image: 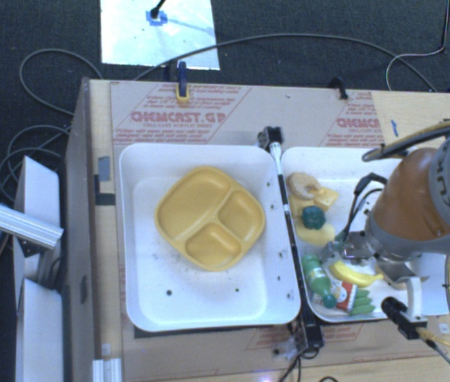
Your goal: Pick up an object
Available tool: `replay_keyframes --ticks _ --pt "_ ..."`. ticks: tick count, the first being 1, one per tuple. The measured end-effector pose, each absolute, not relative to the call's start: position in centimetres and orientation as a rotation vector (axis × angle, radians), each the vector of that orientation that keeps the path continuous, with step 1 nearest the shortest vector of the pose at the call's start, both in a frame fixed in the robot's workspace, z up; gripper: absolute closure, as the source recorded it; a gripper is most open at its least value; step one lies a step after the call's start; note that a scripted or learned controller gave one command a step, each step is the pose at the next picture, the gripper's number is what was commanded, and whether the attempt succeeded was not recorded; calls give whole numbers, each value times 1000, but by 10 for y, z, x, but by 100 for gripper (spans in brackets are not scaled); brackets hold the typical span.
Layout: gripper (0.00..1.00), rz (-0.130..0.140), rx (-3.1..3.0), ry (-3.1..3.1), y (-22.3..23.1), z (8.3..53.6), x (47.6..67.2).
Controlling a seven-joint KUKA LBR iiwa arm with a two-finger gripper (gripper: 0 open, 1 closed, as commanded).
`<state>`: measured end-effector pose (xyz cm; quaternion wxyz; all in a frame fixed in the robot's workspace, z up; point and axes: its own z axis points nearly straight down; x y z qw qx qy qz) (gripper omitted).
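Observation:
The right bin holds several small toys. At the back lie a cream ring-shaped piece and a yellow wedge, with a teal ball on a yellow lump in front of them. Nearer the front are a green bottle, a yellow banana and a red and white item. My gripper hangs low over the bin, just above the banana, under the orange-banded wrist. The arm hides the bin's right half.
The left bin holds a yellow three-compartment plate. A black divider strip runs between the bins. Cardboard lines the bench behind them, and cables trail over the dark floor.

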<state>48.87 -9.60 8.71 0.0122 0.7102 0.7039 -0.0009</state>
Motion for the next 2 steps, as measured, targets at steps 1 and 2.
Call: replay_keyframes --ticks 1,2 --pt "100 3 2217 2208 -92 97 489" --pt "100 5 2216 2224 -33 185 555"
